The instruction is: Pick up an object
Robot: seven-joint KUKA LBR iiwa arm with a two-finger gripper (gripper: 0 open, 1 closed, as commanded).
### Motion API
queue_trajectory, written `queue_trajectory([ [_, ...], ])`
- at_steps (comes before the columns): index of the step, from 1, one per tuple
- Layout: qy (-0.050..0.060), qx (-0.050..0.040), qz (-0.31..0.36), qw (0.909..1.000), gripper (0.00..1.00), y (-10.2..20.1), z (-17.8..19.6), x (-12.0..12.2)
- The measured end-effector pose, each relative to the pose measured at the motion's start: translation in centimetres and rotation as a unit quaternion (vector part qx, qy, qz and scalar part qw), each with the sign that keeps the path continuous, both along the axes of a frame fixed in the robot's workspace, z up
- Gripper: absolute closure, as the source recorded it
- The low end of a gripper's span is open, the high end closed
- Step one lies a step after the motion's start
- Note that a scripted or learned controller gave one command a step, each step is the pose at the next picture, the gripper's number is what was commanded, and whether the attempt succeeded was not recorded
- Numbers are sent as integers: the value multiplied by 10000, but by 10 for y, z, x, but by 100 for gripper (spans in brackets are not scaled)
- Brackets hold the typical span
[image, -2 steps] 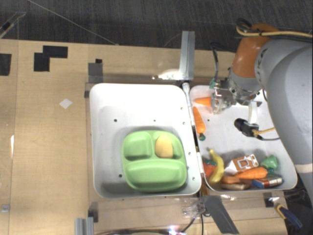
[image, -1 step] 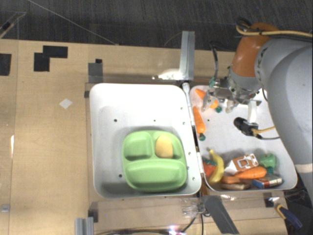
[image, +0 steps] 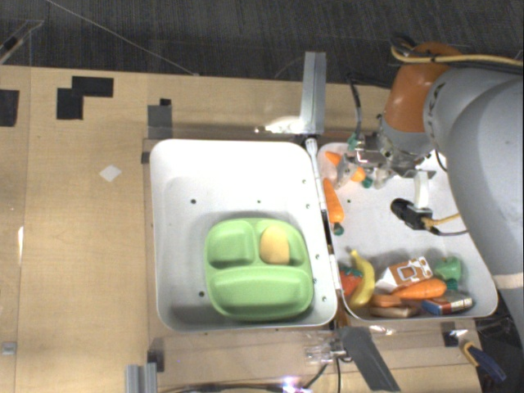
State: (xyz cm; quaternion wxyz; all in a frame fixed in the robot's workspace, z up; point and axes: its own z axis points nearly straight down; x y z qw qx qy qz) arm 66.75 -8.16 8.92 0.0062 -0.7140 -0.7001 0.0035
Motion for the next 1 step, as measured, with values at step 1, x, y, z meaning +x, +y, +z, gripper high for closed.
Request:
queue_trajectory([
  [1, -8, 1, 30, 10000, 100, 2, 12, 1],
])
